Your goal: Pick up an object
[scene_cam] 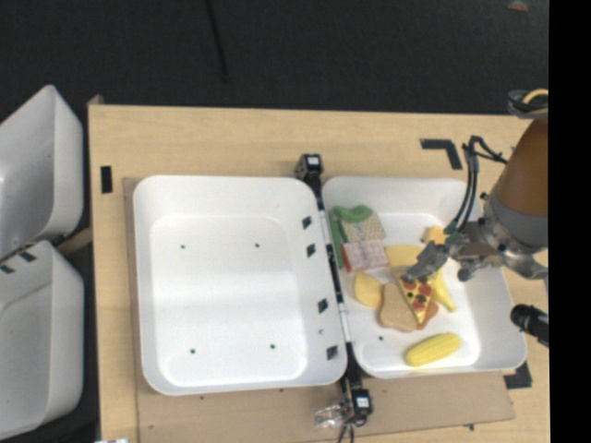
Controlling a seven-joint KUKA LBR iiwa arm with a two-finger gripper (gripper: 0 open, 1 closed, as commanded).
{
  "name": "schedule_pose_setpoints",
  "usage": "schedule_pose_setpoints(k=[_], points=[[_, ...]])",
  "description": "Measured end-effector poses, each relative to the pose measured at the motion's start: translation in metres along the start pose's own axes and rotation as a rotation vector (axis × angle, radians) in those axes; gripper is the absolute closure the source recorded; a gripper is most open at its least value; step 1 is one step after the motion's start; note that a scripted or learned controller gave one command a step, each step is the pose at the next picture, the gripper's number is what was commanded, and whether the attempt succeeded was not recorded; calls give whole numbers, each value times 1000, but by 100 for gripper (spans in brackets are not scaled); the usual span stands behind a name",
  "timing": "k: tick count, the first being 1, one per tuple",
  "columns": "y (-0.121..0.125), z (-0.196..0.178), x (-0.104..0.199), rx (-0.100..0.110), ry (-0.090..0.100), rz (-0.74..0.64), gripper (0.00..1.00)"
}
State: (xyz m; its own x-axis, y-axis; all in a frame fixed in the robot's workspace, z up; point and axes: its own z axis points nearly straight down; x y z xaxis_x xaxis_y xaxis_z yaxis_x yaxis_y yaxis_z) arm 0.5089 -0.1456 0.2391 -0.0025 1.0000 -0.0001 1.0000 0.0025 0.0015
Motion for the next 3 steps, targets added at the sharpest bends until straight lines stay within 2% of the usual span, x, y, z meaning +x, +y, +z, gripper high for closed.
schedule_pose_setpoints(k=[1, 2, 3], points=[[-18, 138, -6, -6, -3, 5, 0], [54, 132, -32, -15, -7, -1, 0], [56, 117, -34, -29, -11, 3, 100]])
